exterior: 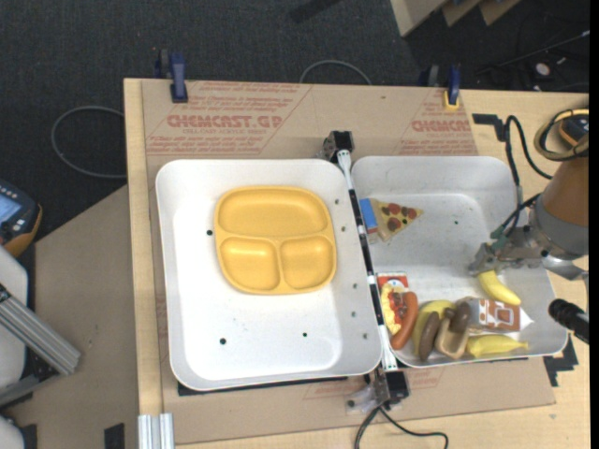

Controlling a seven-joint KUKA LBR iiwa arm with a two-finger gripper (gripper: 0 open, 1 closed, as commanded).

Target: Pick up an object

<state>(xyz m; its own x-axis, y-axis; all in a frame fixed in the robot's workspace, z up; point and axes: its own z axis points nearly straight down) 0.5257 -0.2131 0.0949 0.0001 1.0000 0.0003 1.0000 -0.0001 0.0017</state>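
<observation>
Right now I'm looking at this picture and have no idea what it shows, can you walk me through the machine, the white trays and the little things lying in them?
One camera fixed above a workbench looks down at a slant. The grey robot arm with an orange band reaches in from the right; its two-finger gripper is low over the right shallow white bin, just above a small yellow toy banana. I cannot tell whether it grips anything. That bin also has a toy pizza slice, a red toy hot dog, a brown and white carton, a second yellow banana and some brownish toy foods. The left shallow white bin holds a yellow divided plastic plate. Its job is to pick up an object.
</observation>
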